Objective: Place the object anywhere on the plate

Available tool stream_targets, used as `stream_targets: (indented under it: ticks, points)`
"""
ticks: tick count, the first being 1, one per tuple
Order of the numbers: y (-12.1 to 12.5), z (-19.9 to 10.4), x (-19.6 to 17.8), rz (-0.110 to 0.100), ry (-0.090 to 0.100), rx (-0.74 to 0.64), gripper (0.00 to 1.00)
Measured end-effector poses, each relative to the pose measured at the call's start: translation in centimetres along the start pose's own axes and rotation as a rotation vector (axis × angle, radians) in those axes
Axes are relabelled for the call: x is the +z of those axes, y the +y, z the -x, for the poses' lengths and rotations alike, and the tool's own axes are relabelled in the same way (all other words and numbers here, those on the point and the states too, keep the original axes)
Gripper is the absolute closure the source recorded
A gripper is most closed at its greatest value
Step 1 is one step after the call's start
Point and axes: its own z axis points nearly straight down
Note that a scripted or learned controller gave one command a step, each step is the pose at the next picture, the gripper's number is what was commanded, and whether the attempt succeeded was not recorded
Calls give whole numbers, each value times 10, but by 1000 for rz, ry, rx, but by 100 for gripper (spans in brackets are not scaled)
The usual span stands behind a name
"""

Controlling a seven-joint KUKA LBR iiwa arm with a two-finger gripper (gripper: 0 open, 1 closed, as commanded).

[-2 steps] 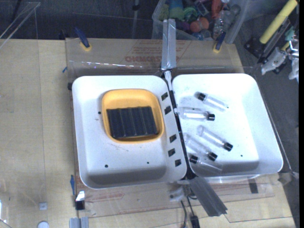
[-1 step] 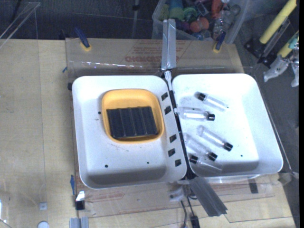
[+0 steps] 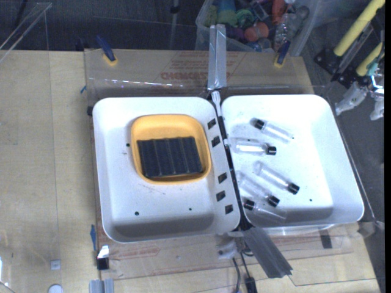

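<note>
Here's the bench from above, two white bins side by side. In the left bin (image 3: 113,206) sits the yellow plate (image 3: 139,130), and a dark ribbed pad (image 3: 170,156) lies flat across its middle, leaving only the yellow rim bare.

Over to the right bin (image 3: 317,118), and that's where the objects are: clear tubes with black caps, scattered across the floor. One tube (image 3: 273,127) lies near the top, cap to the left. A second tube (image 3: 252,146) rests just below it, cap to the right. A third tube (image 3: 276,179) slants down the middle, and two more tubes (image 3: 261,201) crowd together in the lower left corner, close to the wall between the bins. Every one of them is in the right bin, well apart from the plate.

The gripper (image 3: 359,97) shows as pale parts at the far right edge, outside the right bin and above the bench, nothing in it that I can see. Spread or pressed together? I cannot tell from here.

Behind the bins stands a clear box of colourful toys (image 3: 256,8).
</note>
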Motion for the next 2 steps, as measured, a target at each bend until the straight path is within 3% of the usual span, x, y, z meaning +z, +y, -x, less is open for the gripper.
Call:
stream_targets:
  ticks: [1,2]
  points:
    - [-1,-1,9,0,0,-23,0]
    - [31,-6,44,3,-1,-55,0]
